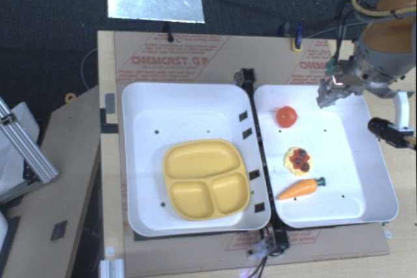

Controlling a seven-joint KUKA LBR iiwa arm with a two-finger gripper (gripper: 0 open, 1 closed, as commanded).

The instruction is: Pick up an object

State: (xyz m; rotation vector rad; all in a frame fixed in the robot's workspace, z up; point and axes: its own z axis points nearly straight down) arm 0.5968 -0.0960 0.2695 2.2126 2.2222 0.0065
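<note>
Two white bins are seen side by side on the desk [195,52]. The left bin [140,133] carries a yellow tray [205,179] with three compartments, set toward the near side.

The right bin [365,159] carries three items. A tomato [286,116] is seen near the far left part, close to the divider. A small round tart [298,161], pale with dark red topping, lies nearer the camera, apart from the tomato. A carrot [298,189] lies just beside the tart on its near side, green tip pointed right.

The arm [388,29] is seen at the right, above the far right corner of the right bin. The claw [328,96] hangs over the far edge of that bin, well apart from the tomato. Nothing is seen between its tips; whether it is spread or pressed together cannot be told.
</note>
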